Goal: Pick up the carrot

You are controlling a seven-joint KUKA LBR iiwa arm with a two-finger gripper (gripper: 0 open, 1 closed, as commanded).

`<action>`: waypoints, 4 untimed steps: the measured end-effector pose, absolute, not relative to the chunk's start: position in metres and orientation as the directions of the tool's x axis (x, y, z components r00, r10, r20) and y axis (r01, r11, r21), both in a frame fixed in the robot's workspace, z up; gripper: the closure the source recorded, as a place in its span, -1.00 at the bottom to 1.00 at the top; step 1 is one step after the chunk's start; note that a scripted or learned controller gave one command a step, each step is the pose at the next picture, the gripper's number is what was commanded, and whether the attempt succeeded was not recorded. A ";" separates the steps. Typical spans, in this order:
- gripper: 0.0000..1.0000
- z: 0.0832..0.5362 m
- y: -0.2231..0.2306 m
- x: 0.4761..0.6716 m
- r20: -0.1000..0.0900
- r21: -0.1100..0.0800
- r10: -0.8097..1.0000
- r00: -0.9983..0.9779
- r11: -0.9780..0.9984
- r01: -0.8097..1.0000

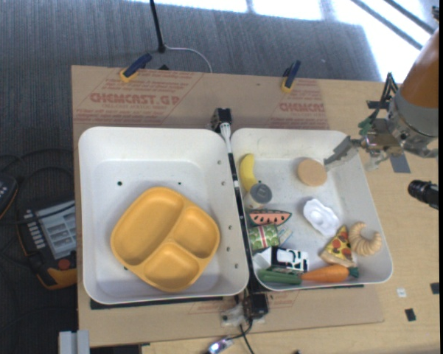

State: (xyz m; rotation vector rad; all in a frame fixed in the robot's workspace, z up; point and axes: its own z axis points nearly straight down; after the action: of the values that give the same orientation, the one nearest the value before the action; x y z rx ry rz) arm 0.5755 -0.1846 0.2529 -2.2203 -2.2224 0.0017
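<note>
The carrot (323, 274) is orange with a green leafy end pointing left. It lies along the front wall of the right bin (368, 198), just below a pizza slice (339, 248). My gripper (365, 144) hangs over the bin's far right corner, well behind the carrot and apart from it. It is near a round tan biscuit (311, 172). Nothing shows in its grasp.
The right bin also holds a banana (246, 172), grey cap (260, 192), watermelon slice (270, 217), green can (264, 236), black-and-white pack (288, 257), white lump (321, 216) and croissant (365, 238). A yellow divided plate (166, 237) lies in the left bin (103, 161).
</note>
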 end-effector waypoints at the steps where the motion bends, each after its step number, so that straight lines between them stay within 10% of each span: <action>1: -1.00 0.143 -0.210 0.483 0.001 -0.003 0.986 -0.164 0.164 0.986; 2: -1.00 0.100 -0.215 0.490 0.003 0.014 0.947 -0.322 0.322 0.947; 3: 1.00 0.110 -0.220 0.491 -0.013 0.017 0.948 -0.317 0.317 0.948; 4: 1.00 0.151 -0.157 0.495 -0.001 0.001 0.865 -0.502 0.502 0.865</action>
State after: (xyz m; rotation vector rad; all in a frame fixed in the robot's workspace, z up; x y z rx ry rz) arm 0.4951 -0.1566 0.1510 -1.5682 -2.7232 -0.0001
